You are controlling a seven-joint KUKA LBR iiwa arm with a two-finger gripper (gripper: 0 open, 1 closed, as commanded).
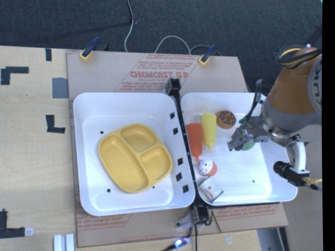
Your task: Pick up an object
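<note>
1. Gripper (pixel 242 141) is low over the right bin (pixel 261 190), about mid-bin, slightly toward its right side. The arm (pixel 296 95) enters from the right, orange band above the wrist.
2. Finger state: can't tell. The tip reads as a dark cluster with a hint of green at it; too blurred to say whether that is an object or part of the tool. Nothing is clearly held.
3. Right bin contents, all left of the gripper: yellow bottle-shaped item (pixel 209 129) and orange bottle-shaped item (pixel 194 139) lying side by side near the divider, touching or nearly so.
4. Brown round object (pixel 226 119) sits just right of the yellow one, near the bin's far side, up and left of the gripper and close to it.
5. Small white ball with red marks (pixel 205 167) sits below the orange item; a small wire-like piece (pixel 212 193) lies at the near edge.
6. Left bin (pixel 86 140) holds a yellow divided plate (pixel 135 157), three compartments, lying flat.
</note>
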